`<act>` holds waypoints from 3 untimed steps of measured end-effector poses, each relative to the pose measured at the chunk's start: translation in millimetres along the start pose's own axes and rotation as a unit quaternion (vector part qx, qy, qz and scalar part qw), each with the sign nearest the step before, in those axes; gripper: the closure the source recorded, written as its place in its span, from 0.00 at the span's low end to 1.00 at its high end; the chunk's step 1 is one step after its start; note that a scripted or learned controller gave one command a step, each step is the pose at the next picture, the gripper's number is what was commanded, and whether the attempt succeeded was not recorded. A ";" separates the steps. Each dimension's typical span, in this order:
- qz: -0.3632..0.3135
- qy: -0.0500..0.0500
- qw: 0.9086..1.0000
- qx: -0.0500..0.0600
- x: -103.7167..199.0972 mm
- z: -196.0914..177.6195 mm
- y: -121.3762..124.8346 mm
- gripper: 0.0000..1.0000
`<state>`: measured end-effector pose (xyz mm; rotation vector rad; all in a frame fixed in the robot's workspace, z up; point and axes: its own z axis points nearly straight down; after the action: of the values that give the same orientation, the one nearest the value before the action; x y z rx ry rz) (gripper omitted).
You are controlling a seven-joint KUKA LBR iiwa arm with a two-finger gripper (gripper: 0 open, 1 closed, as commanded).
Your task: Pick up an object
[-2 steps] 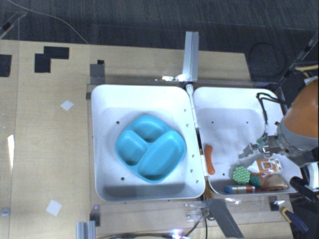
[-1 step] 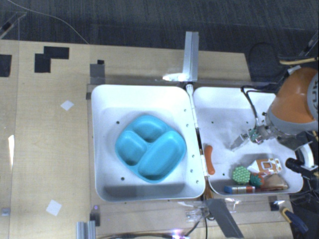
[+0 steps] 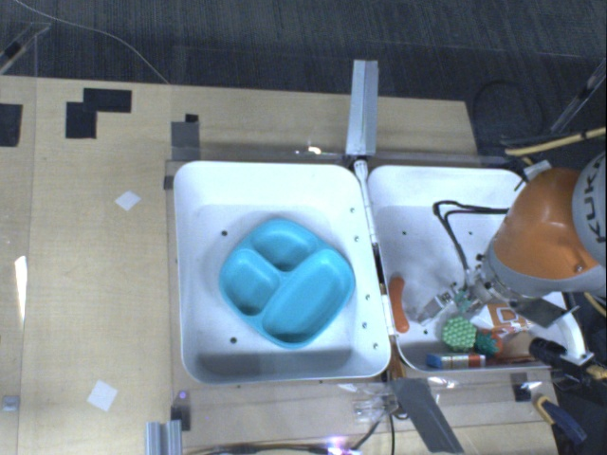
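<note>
arm (image 3: 545,235) over right bin (image 3: 417,207), reaching in from right | gripper (image 3: 462,299) low in bin just above green knobbly ball (image 3: 459,333), finger state can't tell, blurry | orange carrot-like item (image 3: 399,303) at left wall | blue divided tray (image 3: 286,281) in left bin (image 3: 199,254)

Pale wood bench (image 3: 85,282), black tape marks (image 3: 95,110); dark grey carpet floor (image 3: 285,17) beyond.

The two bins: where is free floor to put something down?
Left bin: the blue divided plate fills the middle, leaving bare strips along the walls, widest at the far side. Right bin: the far half is bare apart from a black cable. Its near end is crowded: tool, orange marker, green ball.
</note>
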<state>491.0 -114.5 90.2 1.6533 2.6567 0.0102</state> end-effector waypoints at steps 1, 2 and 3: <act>0.083 0.001 0.997 0.003 -60.0 -5.0 87.4 0.00; 0.196 0.000 0.981 0.004 -101.2 -130.2 83.1 0.00; 0.204 0.002 0.979 0.006 -77.3 -40.5 26.6 0.00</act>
<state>548.5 -172.1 131.6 2.1685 2.2702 0.0019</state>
